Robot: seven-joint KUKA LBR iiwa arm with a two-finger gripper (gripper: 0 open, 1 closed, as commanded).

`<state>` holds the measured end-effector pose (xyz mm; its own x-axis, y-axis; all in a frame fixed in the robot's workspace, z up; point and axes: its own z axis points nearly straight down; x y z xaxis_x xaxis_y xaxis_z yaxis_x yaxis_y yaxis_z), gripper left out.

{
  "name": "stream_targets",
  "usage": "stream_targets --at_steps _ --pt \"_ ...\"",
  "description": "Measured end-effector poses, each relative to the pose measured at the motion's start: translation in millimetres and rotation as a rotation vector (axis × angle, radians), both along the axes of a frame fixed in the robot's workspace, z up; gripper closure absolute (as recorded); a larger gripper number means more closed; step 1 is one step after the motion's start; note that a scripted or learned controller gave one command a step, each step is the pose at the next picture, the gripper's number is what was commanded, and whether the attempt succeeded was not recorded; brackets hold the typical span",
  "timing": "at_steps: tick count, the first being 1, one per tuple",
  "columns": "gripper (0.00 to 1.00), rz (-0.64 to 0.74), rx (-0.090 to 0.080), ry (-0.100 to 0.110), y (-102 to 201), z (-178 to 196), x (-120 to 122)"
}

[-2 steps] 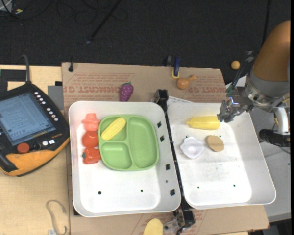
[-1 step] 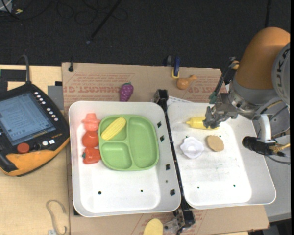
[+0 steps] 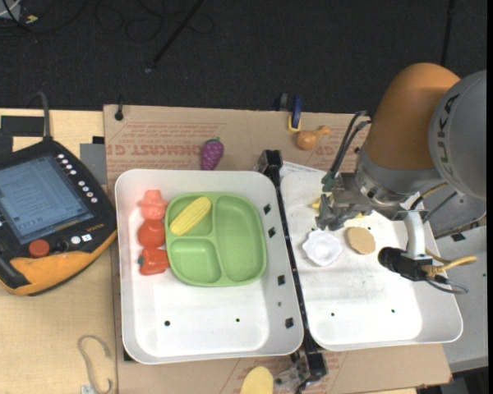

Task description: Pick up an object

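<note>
Nothing lifted yet, I judge. My gripper [image 3: 329, 213] hangs low in the right bin [image 3: 394, 322], just above the crumpled white object [image 3: 321, 248] — jaw width I cannot tell. A tan round piece [image 3: 361, 240] lies just right of it — the grasp remains.

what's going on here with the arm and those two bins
A grey and orange robot arm reaches in over the right bin, its hand low near the back, just above a white object and a tan round piece. Nothing is visibly lifted yet. The left bin has a green divided plate with a yellow corn on it.
</note>
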<state>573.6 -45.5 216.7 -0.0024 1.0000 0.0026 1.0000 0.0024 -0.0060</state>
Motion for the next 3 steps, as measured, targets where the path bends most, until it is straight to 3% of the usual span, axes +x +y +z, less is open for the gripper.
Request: stream_targets --at_steps 1,2,3 --pt "1.0 0.0 0.0 0.0 48 1 -37" --pt "1.0 0.001 0.0 -0.002 96 16 -54" --pt "1.0 0.0 -0.001 0.001 134 7 -77"
